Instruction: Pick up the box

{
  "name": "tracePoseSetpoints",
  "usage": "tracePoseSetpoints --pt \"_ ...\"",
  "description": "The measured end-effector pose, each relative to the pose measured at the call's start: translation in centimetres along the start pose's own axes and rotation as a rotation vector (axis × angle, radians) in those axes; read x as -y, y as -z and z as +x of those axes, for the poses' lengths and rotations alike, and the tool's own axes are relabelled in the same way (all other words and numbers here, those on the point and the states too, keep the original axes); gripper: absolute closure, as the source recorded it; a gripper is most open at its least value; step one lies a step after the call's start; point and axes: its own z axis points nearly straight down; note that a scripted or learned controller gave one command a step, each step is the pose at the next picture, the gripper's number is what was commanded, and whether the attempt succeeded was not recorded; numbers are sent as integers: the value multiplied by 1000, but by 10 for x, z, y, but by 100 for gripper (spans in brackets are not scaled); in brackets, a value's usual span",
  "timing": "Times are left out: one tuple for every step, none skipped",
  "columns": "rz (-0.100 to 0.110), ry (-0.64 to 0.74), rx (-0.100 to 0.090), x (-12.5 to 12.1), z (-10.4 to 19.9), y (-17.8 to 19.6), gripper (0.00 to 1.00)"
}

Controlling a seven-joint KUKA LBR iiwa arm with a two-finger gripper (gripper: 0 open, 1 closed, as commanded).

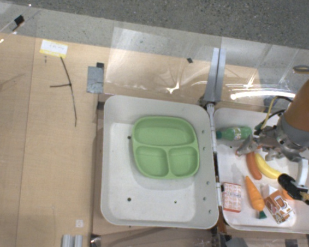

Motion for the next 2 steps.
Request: tracePoseSetpoints --pt "9 194 4 -71 19 -24 0" --pt "10 195 8 -71 17 -13 100"
